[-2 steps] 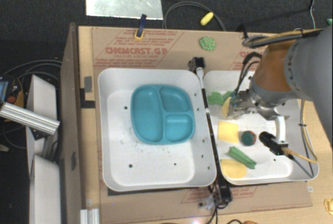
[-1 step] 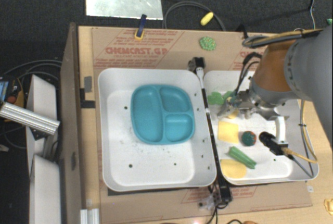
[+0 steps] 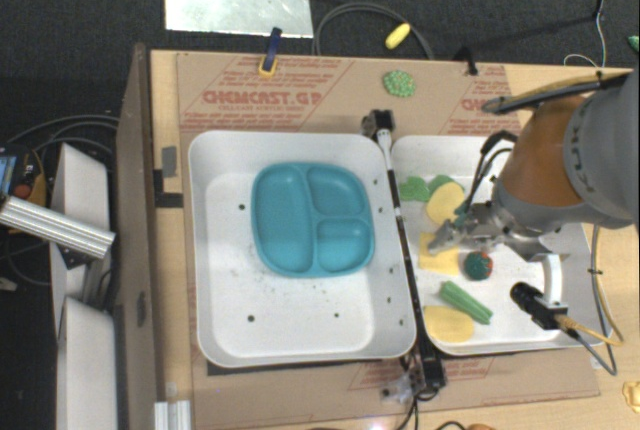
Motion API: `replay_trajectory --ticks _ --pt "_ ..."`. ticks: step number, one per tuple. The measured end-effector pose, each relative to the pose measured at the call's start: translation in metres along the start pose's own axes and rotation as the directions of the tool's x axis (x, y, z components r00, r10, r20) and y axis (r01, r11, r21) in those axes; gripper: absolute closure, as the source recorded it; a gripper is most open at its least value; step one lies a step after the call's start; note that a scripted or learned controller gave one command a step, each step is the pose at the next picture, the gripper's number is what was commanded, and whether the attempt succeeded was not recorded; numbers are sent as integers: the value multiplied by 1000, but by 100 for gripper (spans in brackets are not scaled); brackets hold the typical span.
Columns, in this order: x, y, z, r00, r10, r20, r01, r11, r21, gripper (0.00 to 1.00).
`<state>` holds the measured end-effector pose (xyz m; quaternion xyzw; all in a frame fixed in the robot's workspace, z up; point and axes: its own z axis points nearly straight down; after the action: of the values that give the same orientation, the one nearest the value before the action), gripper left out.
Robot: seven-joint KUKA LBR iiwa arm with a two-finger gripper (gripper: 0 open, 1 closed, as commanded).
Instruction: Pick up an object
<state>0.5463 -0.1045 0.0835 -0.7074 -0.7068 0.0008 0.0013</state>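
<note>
gripper (image 3: 447,238) over right bin (image 3: 520,338), blue tray (image 3: 312,218) in left bin (image 3: 225,318)

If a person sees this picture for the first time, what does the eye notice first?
First comes the teal divided plate, lying alone in the left bin. Next is the grey arm with its orange band, reaching from the right so the gripper is low among small yellow and green toy foods in the right bin.

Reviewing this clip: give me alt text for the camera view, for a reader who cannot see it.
A grey robot arm with an orange band reaches from the right into the right bin, its gripper low among small toy foods: yellow pieces, a green stick and a red-and-green ball. The left bin holds a blue divided plate.
</note>
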Motion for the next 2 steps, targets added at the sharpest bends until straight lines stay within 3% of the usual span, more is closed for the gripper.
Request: replay_trajectory --ticks 1,2 --pt "-35 61 -2 1000 -5 3 5 1000 -10 0" --pt "-26 -20 -11 1000 0 -1 0 1000 2 0"
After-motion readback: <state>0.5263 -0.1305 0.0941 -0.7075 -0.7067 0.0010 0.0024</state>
